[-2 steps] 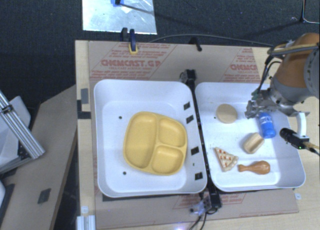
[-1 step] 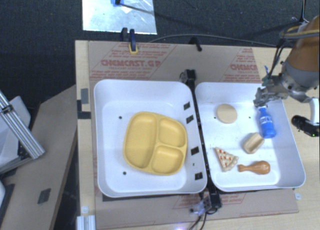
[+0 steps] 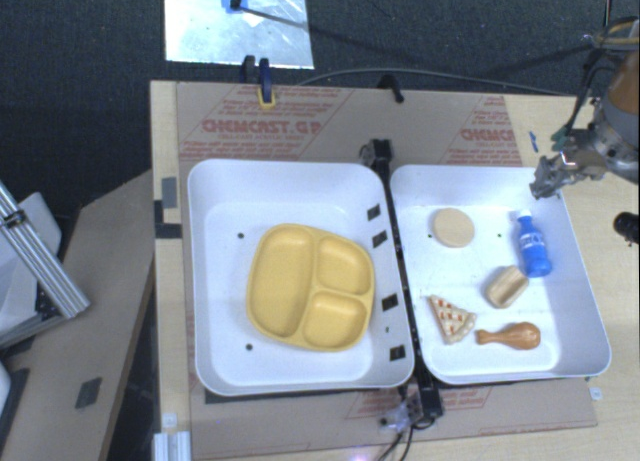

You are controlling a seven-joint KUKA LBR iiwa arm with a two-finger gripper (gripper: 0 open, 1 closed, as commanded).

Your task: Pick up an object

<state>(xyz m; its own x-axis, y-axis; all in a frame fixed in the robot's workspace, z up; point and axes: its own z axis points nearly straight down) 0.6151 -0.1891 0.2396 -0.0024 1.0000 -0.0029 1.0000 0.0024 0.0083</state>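
The left bin (image 3: pixel 215 249) is far to the left of the claw (image 3: pixel 548 181). It holds a yellow divided plate (image 3: pixel 310 287), which lies flat in its middle, well apart from the claw.

The right bin (image 3: pixel 575 349) is closer; the claw hangs over its upper right corner, near the back rim. Five small things lie in this bin, all below the claw and mostly to its left. The round beige cookie (image 3: pixel 453 227) is left of the claw and a little lower, alone in the upper part of the bin. The pizza slice (image 3: pixel 452 319) lies much lower and to the left, near the front. Just right of it, with a small gap, is the chicken drumstick (image 3: pixel 509 335), lying on its side along the front. Above the drumstick is the bread roll (image 3: pixel 506 287), tilted. The blue bottle (image 3: pixel 531 245) is the nearest thing to the claw: it lies on its side just under it and slightly left, its white cap pointing up toward the claw.

The claw is apart from the bottle and from every other thing; nothing is between its tips. I cannot tell how wide it stands, because it is small and dark in the view.
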